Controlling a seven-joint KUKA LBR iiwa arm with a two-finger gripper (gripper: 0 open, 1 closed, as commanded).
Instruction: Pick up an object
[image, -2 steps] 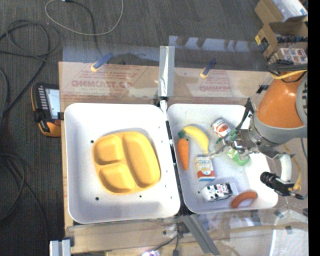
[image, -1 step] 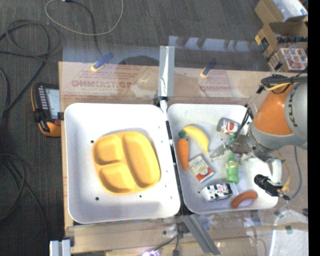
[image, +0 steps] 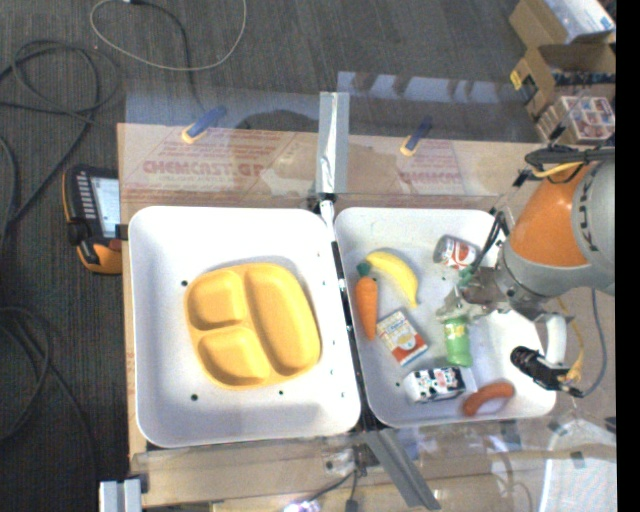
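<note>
Right bin (image: 400, 225): gripper (image: 462, 303) above green bottle (image: 457, 340).

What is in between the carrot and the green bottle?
In the camera view, a small orange-and-white carton lies between the carrot and the green bottle, in the right bin. The banana sits just above that stretch.

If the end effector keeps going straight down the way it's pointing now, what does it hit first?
Most likely the green bottle, which lies right below the end effector in the right bin. Depth is hard to judge from this slanted view, so it may land on bin floor just beside it.
</note>
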